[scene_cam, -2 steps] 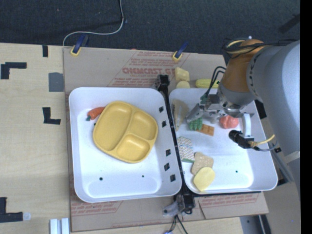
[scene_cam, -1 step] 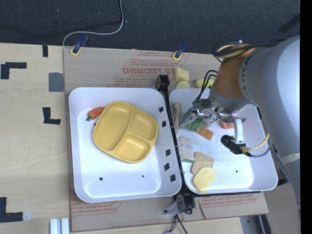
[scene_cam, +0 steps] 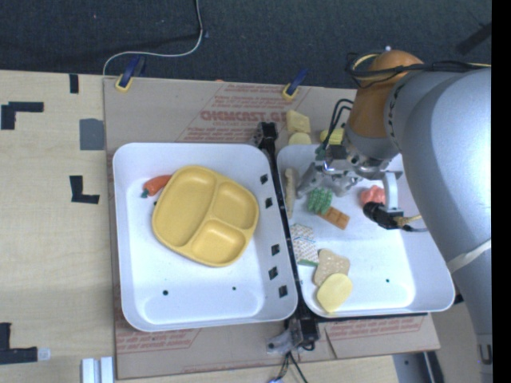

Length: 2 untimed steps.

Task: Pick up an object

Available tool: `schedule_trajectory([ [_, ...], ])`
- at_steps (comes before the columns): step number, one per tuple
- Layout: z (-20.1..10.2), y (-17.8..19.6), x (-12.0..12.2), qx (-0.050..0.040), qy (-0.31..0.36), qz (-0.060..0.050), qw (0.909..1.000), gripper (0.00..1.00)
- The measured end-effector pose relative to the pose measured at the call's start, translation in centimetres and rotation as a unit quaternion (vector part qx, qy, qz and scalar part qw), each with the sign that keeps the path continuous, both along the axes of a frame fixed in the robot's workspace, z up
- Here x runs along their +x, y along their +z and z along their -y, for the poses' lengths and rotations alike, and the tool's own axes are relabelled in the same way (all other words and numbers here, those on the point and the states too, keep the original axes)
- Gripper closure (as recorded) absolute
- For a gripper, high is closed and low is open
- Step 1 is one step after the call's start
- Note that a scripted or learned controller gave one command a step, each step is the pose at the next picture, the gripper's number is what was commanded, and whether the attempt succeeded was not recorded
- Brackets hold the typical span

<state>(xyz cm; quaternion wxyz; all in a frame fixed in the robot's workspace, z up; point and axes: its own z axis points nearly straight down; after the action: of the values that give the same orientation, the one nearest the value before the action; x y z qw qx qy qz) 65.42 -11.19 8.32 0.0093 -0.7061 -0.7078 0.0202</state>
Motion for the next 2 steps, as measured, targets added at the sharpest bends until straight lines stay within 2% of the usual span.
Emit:
schedule_trajectory([
  [1, 3.2, 0.3, -6.3, 0.0074, -0.003, 0.021, 0.9997, 0.00],
  [2, 0.0, 0.2, -0.3, 0.0027, 0.003, 0.017, 0.9999, 0.00],
])
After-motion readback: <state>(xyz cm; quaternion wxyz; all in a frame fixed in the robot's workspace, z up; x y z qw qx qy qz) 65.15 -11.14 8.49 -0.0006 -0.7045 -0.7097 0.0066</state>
